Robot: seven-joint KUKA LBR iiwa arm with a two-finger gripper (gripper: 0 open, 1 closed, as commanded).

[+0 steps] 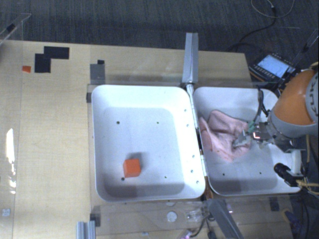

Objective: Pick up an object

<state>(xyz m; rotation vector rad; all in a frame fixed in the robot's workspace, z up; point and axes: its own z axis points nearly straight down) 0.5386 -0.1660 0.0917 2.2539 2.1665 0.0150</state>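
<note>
Looking down at a slant on the bench, we count two shallow white bins side by side: the left bin and the right bin, joined along a grey divider rail.

Loose things, counted: one orange block and one pink cloth. One arm, grey with an orange band, enters from the right.

Orange block: low in the left bin, toward its near-left part, sitting alone on the white floor, well apart from the arm.

Pink cloth: crumpled in the right bin, running from just beside the bin's left wall toward its middle. Folds are bunched, with a lower lobe toward the near side.

We place the gripper at the cloth's right edge, low over the right bin. Its tip meets the rumpled fabric there, and the cloth lies mostly to its left, spreading away toward the divider. How wide the gripper is set, and whether any fabric is caught in it, we cannot tell; that spot is small and cluttered.

On the bench, far left: one black L-shaped patch and one small orange marker just beside it.

Beyond the bench, upper right: one lit screen.
</note>
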